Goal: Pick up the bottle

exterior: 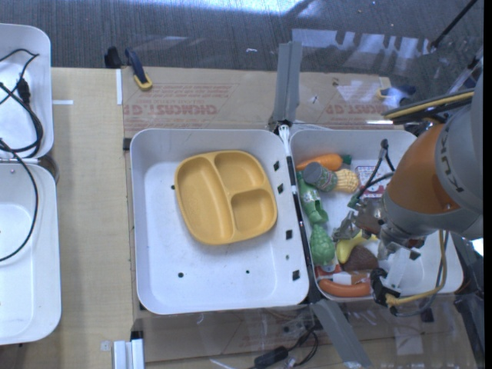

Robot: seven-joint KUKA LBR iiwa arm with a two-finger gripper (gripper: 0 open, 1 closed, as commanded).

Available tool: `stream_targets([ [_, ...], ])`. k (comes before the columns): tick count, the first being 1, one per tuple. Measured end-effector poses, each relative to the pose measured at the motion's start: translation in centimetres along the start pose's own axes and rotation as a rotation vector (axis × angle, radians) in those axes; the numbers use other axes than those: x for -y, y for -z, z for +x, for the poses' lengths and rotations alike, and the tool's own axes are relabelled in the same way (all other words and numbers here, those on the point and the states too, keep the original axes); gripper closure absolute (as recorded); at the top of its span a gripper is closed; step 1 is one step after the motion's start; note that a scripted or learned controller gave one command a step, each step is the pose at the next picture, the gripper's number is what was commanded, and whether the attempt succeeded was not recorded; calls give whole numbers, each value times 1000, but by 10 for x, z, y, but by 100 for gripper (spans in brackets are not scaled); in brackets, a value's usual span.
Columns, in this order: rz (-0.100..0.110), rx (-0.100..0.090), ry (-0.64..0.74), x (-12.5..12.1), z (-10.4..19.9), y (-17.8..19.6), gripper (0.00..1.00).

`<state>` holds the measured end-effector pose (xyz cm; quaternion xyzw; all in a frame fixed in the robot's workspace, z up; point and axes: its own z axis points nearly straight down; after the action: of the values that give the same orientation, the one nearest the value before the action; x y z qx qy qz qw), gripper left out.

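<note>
gripper low in the right bin, bottle not in it

the gripper [361, 233] sat down among the toys in the right bin [453, 279], under the grey wrist with the orange band. whether it was open or closed we could not tell, the wrist and clutter hid that part, and we saw nothing held.

the bottle [315, 220], green, lay on its side along the left wall of the right bin, right by the divider. long axis ran roughly top to bottom in the camera view, slightly slanted; we judged the narrower neck end pointed to the far side, the fat end toward the near edge, not certain. it looked loose in the pile, resting against the wall because the bin was crowded.

near it: an orange carrot [323, 161] and corn cob [347, 180] at the far end, a yellow banana-like piece [350, 246] and a red-orange item [346, 287] at the near end.

the left bin [146, 229] held a yellow divided plate [227, 197], flat, off to the far side.

gripper was just right of the bottle, near, contact unclear.
</note>
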<state>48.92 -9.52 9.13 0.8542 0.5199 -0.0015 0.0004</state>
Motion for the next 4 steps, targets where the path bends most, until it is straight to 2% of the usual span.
stream_targets([
  [1, 2, 0, -287, -12, 5, -1, 0],
  [2, 3, 1, -757, -25, 1, -1, 0],
  [3, 3, 1, -868, -5, 3, 54, 0],
  [4, 2, 0, -889, 65, 119, 100, 0],
])
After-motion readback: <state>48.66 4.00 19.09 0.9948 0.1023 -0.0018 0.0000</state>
